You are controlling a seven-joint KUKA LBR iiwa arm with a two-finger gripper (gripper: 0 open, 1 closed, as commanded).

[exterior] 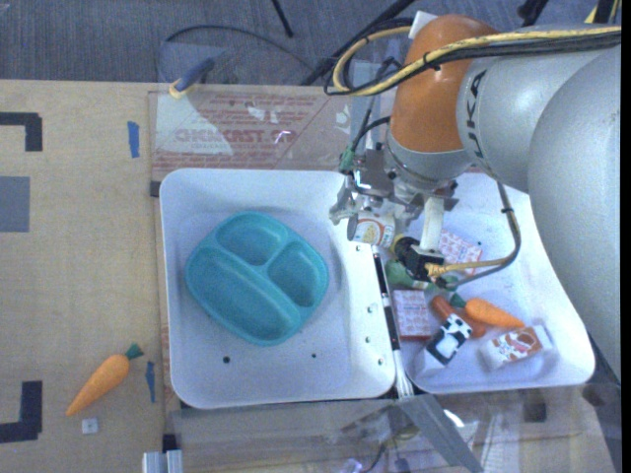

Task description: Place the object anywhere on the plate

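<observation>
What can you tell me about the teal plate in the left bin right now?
The plate is teal, looks like smooth plastic, and has a rounded outline divided by raised ridges into three compartments: one long and two smaller. It lies flat and turned at a slant on the floor of the left bin, toward its upper middle. No item rests on it. The claw is to its right, near the bins' divider, not touching it.

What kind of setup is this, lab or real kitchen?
Likely a robot lab pick-and-place bench: two white bins on a taped wooden bench, toy food such as a carrot, a teal plate, cables and stand legs on carpet.
</observation>
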